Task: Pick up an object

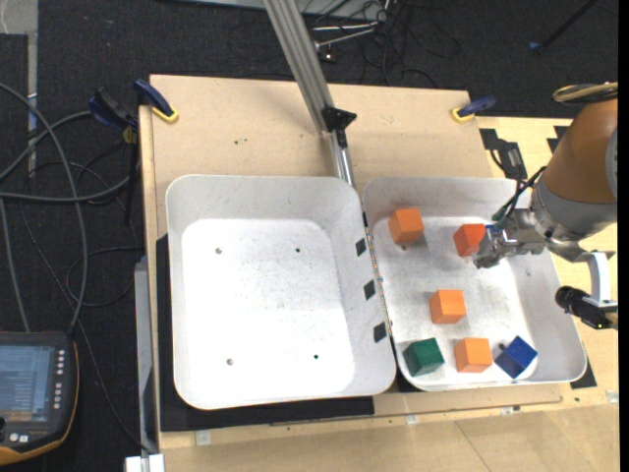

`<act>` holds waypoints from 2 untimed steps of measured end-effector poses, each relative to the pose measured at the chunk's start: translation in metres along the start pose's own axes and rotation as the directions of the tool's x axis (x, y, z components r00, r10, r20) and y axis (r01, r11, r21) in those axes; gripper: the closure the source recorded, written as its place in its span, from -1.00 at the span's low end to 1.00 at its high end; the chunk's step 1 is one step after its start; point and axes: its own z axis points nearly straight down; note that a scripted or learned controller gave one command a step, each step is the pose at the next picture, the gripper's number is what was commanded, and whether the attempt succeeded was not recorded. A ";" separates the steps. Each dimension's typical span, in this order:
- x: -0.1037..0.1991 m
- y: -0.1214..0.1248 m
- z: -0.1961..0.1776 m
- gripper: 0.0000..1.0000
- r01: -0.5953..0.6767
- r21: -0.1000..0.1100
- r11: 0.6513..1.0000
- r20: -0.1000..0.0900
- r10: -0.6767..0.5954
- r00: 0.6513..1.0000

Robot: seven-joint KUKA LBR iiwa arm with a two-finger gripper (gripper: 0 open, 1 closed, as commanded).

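Camera view looks down on a surface (246,116) bearing 2 white bins. Inside the right bin (550,308), the end effector (488,249) sits against a red-orange block (469,238); whether it grips or is released, I cannot tell. 3 orange blocks, 1 green block (425,356) and 1 blue block (515,356) lie nearby.

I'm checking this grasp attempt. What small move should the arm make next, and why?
Probably shift the gripper slightly left over the red-orange block and lower: it sits right beside that block, and no block shows between its fingers.
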 end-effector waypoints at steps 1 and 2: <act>0.002 0.007 -0.063 1.00 0.001 -0.002 1.000 0.001 -0.001 1.000; -0.005 0.005 -0.109 1.00 0.000 -0.001 1.000 0.001 0.000 1.000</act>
